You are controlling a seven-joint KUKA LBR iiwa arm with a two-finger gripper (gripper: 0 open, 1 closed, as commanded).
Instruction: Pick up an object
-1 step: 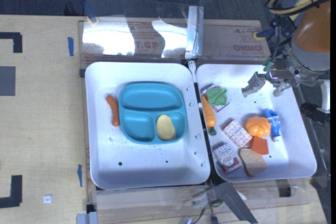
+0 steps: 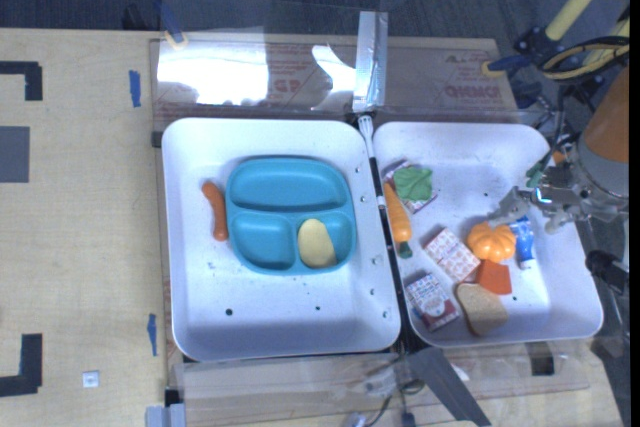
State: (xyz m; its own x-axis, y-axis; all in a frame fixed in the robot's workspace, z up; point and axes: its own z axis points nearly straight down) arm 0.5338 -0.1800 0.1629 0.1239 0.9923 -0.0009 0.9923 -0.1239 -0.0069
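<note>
Two white bins (image 2: 190, 315); hand (image 2: 530, 200) hovers beside an orange fruit (image 2: 490, 242)

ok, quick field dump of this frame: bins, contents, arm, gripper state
left bin: blue divided tray with a yellow potato-like item in its lower right compartment; orange sausage-shaped item beside the tray's left side
right bin: carrot along the left wall, green leafy item, two patterned packets, orange round fruit, bread-like piece
arm: enters from the right
gripper: over the right bin's right part, near the orange fruit
gripper state: cannot tell
held: nothing visible
</note>
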